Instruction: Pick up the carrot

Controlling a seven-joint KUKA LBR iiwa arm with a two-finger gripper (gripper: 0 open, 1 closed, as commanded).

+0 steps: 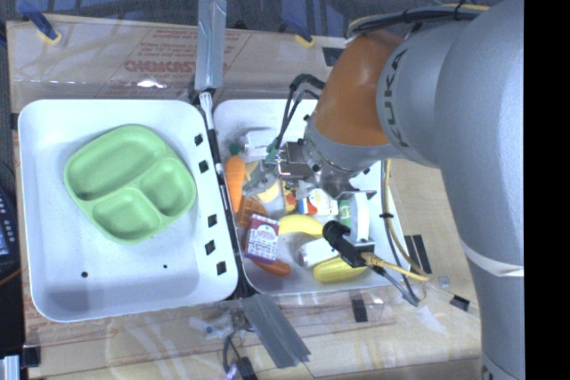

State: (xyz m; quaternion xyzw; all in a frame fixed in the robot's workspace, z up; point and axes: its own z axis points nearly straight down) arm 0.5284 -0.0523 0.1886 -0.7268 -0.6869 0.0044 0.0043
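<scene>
One carrot lies just left of the claw; its state I cannot tell. Descend centred along it, clear of clutter.

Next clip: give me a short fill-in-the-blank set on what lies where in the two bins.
1. The green divided plate lies in the ____ bin.
2. The carrot lies in the right bin, against its ____ wall.
3. The plate has ____ compartments.
4. The band above the arm's wrist is ____.

Missing words: left; left; three; orange

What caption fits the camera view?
Arm over right bin beside carrot; green tray in left bin.
</scene>
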